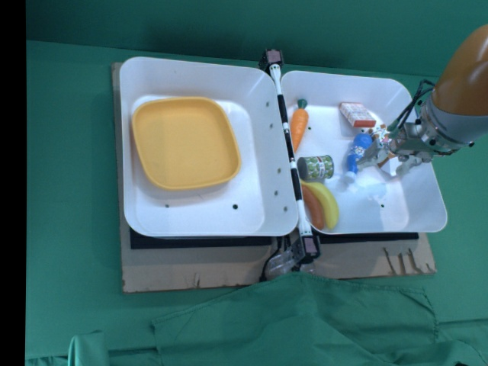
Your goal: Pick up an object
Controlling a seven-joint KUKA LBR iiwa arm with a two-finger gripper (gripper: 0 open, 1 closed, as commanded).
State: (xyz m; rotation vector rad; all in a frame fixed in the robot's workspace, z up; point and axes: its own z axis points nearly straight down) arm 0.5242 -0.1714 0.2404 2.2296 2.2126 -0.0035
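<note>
**Gripper down beside the blue bottle in the right bin**

The nearest candidate I see is the small blue plastic bottle with a white cap (356, 154), lying in the right-hand shallow white bin (427, 221), toward its middle. Its long axis runs from about 1 o'clock down to 7 o'clock, white cap at the 7 o'clock end. The two-finger gripper (387, 152) sits just beside it at the bottle's 3 o'clock, low over the bin floor. The metal fingers are a blurred tangle from this height, so I cannot tell whether they stand wide or narrow, and I see nothing clearly between them.

My judgement: the coming move turns on a short shift toward 9 o'clock, with the jaws closing across the bottle's narrow width, not along its length.

Further out, a small red and white carton (357, 113) lies at the bottle's 12 o'clock, a green-labelled tin can (316, 166) on its side near 9 o'clock, an orange toy carrot (298, 125) beyond that, and a yellow-orange fruit slice (321, 204) at 7 o'clock. The left white bin (152, 75) holds a square yellow plate (185, 142).
</note>
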